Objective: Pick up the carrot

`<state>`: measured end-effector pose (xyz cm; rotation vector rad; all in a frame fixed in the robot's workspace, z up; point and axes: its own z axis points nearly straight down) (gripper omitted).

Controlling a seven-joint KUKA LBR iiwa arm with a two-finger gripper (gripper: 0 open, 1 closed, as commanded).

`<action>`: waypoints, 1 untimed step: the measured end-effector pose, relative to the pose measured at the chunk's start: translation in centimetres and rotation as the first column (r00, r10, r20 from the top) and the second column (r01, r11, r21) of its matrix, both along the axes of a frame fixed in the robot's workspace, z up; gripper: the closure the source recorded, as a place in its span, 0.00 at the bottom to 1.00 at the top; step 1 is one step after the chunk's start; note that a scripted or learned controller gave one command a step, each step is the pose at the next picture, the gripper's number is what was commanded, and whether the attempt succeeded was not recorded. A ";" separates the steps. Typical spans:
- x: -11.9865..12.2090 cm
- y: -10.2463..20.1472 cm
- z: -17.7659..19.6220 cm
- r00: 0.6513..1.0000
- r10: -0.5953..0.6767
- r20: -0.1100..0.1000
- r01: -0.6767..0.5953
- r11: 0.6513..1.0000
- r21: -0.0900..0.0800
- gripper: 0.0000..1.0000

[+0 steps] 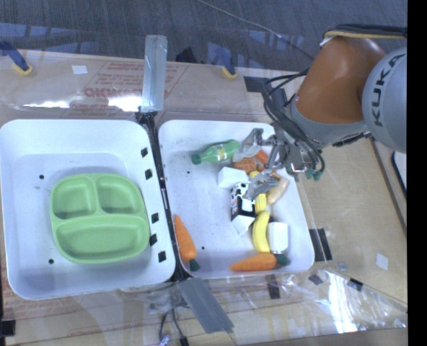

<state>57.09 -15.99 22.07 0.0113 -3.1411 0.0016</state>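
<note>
One carrot [185,240] lies against the left wall of the right bin [199,193], near its front corner. A second carrot [255,263] rests along the bin's front wall, green end to the right. My gripper [261,163] hangs low over the back right part of this bin, above a pile of small items. It is well away from both carrots. A small orange item [248,165] sits right by the gripper; I cannot tell what it is.
A green bottle [217,152], a yellow banana [261,229], a black-and-white item [241,197] and white blocks [277,235] crowd the right bin. The left bin [19,157] holds a green divided plate [98,217]. A grey upright post [154,71] stands behind the bins.
</note>
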 end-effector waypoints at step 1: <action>-8.4 -0.3 -1.7 0.989 0.145 -0.001 -0.145 0.989 0.002 0.00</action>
